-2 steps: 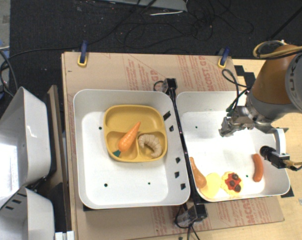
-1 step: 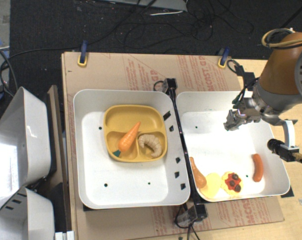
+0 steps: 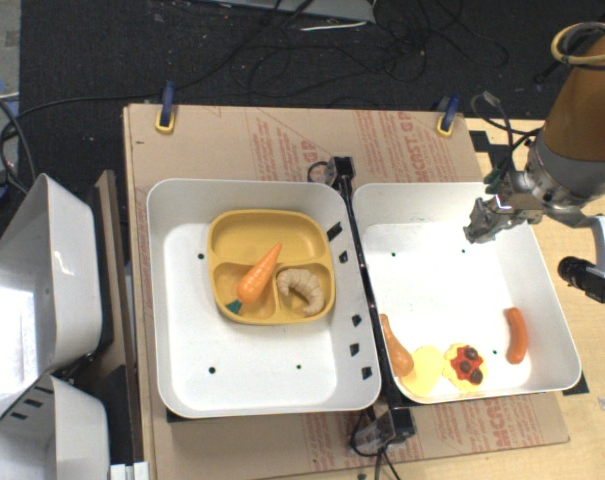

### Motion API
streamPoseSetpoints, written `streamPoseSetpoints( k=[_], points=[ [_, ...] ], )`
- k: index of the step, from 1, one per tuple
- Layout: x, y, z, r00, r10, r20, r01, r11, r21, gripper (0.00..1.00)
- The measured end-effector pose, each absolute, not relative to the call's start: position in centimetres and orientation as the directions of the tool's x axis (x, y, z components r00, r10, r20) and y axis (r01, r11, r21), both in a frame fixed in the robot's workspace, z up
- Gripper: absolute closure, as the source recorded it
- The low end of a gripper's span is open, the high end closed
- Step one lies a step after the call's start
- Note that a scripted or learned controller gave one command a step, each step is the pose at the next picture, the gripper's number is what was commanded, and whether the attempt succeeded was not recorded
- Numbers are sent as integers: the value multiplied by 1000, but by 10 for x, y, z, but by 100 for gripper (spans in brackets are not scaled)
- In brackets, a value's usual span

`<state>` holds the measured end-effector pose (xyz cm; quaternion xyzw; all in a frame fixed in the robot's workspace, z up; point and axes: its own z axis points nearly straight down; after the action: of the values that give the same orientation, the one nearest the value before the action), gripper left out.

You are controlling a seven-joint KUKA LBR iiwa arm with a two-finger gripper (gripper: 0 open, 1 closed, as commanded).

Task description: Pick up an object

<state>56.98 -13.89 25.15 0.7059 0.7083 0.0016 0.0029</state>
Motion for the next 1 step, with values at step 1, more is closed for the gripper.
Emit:
streamPoseSetpoints(
  k=[1],
  points=[
    [578, -82, 258, -9, 1000, 1, 1000, 9, 3, 100]
  ],
)
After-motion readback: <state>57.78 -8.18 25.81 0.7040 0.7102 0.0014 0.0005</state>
